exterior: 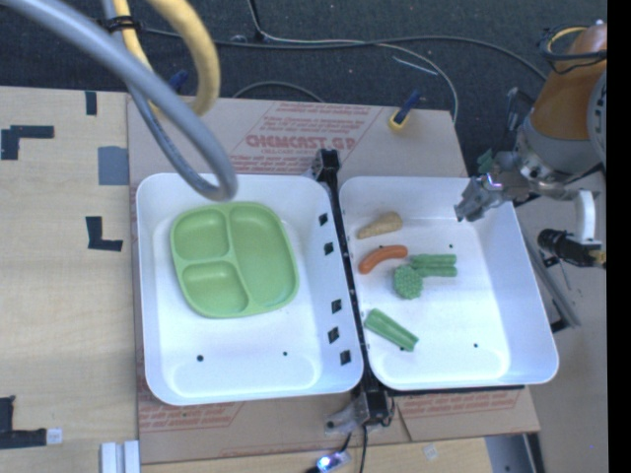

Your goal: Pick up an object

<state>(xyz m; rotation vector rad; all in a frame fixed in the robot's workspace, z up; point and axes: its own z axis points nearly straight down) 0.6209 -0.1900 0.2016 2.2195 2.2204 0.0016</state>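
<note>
Your tool (473, 205) sits over the right bin's (513, 294) upper right edge, nothing between its fingers; can't tell how far apart they are. In that bin: tan piece (380, 227) top left, orange sausage (383, 257) just below it, green broccoli (408, 283) touching a green bean (434, 264), green wedge (391, 329) lower down. Left bin (237, 363) holds a green divided plate (234, 258).

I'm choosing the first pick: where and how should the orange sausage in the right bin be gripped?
Grip the orange sausage across its narrow middle, coming straight down from above. It lies flat and slightly curved, its long axis running left to right, with bare floor along both long sides; the tan piece and green broccoli sit apart.
</note>
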